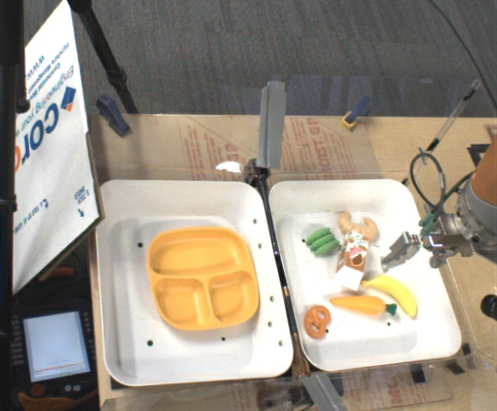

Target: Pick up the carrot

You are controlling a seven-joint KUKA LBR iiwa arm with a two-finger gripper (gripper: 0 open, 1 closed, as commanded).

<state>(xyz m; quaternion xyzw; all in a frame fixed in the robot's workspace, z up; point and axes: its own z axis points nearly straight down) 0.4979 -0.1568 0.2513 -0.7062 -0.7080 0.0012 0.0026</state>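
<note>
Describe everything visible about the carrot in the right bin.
The carrot is a small orange toy, plastic by its look, with a dark green stub at its right end. It lies flat on the floor of the right bin, pointing left with its tapered tip toward a round orange piece. Its green end lies against the banana, which lies just behind it. The hand hangs above and to the right, apart from the carrot.

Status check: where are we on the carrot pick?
Nothing looks done: the carrot lies in the right bin, touching the banana. In hand: the gripper hangs above the bin, up from the carrot. Left: descend, grasp and lift.
</note>
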